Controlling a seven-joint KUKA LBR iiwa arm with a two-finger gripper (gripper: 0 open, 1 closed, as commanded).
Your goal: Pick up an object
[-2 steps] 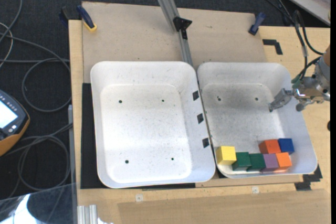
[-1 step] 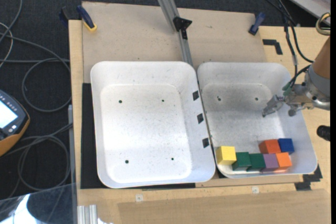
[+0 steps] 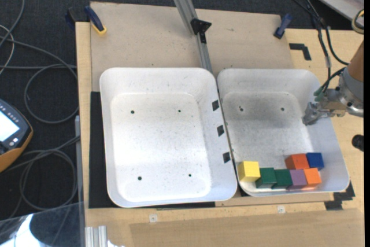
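Hovering at the right bin's [image 3: 228, 124] far right wall, gripper [image 3: 313, 113] carries nothing — can't tell its aperture. Blocks cluster below it, near edge: orange block [image 3: 299, 161], blue block [image 3: 315, 159] closest. Advice — descend on an outer block, avoid packed neighbours.
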